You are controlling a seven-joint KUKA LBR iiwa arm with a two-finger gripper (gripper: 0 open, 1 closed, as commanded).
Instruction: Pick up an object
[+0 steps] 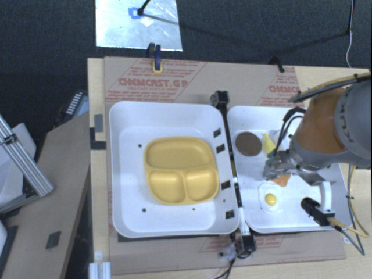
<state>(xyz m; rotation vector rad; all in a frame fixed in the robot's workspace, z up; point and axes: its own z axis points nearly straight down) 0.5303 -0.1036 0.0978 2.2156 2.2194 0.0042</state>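
Observation:
My gripper [275,171] is low in the right bin [256,116], near its middle. An orange piece [282,181] peeks out right beneath its tip, touching or nearly so; whether it is gripped is hidden. A fried egg toy [270,200] lies just in front of the gripper, toward the bin's near edge. A brown round disc [249,143] rests at the bin's left side. Beside the disc, a yellow object [269,143] is partly covered by the arm.
The left bin [128,127] holds a yellow divided plate [177,169] in its middle. The arm's orange-banded body [319,127] covers the right bin's right side. A black divider [229,167] runs between the bins.

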